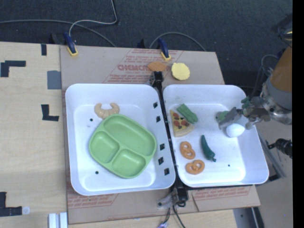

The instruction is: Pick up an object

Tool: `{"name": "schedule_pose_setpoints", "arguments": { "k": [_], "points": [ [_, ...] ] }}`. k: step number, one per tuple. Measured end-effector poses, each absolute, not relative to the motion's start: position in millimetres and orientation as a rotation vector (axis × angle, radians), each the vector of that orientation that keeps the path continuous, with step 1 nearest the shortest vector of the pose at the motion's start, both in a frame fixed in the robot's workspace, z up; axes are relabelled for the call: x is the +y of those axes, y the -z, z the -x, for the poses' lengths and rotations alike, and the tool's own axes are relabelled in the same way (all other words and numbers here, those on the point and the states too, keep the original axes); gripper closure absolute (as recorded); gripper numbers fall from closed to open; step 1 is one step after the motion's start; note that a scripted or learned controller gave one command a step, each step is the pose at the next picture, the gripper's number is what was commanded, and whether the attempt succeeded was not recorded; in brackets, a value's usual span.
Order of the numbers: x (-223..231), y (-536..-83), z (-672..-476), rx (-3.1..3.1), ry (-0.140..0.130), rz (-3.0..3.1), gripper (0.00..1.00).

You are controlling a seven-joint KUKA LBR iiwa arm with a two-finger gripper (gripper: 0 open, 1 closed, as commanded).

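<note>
Roughly: two glossy white bins (76, 141), left one mostly taken by a smooth green three-compartment plate (122, 146) plus a tan croissant (106, 109) near its back wall. Right bin: pizza slice (180, 123), dark green pepper (207, 148), two pretzels (194, 166), bare floor toward front-right. Gripper (232, 122) reaching in low over right rim, fingers straddling round white egg (234, 130); can't tell if clamped.

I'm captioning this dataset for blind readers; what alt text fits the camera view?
A grey robot arm reaches from the right, its gripper just above a white egg in the right bin, which also holds a pizza slice, two pretzels and a green pepper. The left bin holds a green divided plate and a croissant.
</note>
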State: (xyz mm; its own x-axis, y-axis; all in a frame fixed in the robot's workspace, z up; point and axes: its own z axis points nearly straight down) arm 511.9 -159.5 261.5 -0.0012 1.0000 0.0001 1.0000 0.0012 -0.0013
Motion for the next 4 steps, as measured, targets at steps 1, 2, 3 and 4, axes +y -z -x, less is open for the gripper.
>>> {"name": "schedule_pose_setpoints", "arguments": {
  "k": [1,2,3,4],
  "points": [
    [-147.8,-145.6,-483.2,-2.22,-0.002,2.219,0.0],
    [-137.0,-88.4,-518.4,-2.224,0.004,2.226,0.0],
    [-137.3,-96.7,-518.4,-2.226,0.003,2.228,1.0],
    [-64.7,-184.1,-529.6,-2.223,-0.001,2.219,1.0]
  ]
}}
